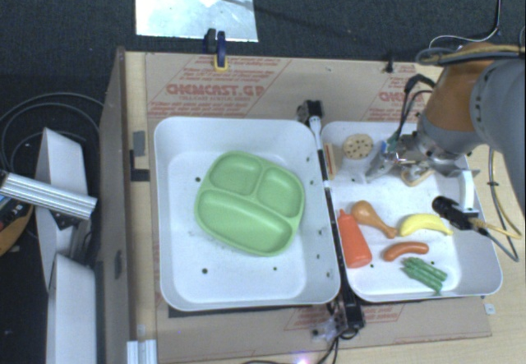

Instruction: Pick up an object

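Gripper (385,163), grip state can't tell, beside cookie (357,145) at view-right bin (475,262) far edge: prob. light, rigid; pinch across rim.

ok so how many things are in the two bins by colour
green: 2 (plate, beans)
yellow: 1 (banana)
red or orange: 2 (carrot, sausage)
tan or brown: 2 (cookie, drumstick)
total: 7
A tan piece beside the gripper is too hidden to count.
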Tool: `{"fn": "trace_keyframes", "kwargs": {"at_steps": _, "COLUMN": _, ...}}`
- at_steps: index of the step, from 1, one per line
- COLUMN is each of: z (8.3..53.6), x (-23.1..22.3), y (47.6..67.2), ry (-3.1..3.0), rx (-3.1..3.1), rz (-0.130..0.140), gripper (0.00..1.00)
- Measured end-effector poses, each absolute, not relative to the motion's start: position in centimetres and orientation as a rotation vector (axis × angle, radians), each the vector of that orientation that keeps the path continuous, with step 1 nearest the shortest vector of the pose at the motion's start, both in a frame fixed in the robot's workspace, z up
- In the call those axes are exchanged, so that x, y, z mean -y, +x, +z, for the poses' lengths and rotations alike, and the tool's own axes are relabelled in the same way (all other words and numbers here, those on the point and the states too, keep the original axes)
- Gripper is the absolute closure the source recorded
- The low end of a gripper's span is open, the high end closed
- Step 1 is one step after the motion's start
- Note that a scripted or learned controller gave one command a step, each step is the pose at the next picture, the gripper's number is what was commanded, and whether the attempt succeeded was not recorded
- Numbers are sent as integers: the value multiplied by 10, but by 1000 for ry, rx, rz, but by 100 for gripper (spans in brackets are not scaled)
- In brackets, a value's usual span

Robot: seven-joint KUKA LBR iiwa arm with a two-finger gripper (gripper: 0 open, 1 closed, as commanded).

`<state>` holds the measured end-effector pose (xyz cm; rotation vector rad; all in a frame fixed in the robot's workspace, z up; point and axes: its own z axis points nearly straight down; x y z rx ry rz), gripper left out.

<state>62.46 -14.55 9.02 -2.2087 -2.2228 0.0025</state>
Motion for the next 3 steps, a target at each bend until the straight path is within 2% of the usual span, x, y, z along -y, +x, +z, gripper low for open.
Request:
{"fn": "trace_keyframes", "kwargs": {"at_steps": 1, "z": 157, "x": 172, "y": 656, "ry": -2224, "rx": 2233, "rz": -8, "gripper": 0}}
{"fn": "trace_keyframes", "kwargs": {"at_steps": 2, "z": 81, "x": 135, "y": 592, "ry": -2216, "rx": 2218, "rz": 3, "gripper": 0}}
{"fn": "trace_keyframes", "kwargs": {"at_steps": 3, "z": 85, "x": 174, "y": 668, "ry": -2217, "rx": 2217, "rz": 16, "gripper": 0}}
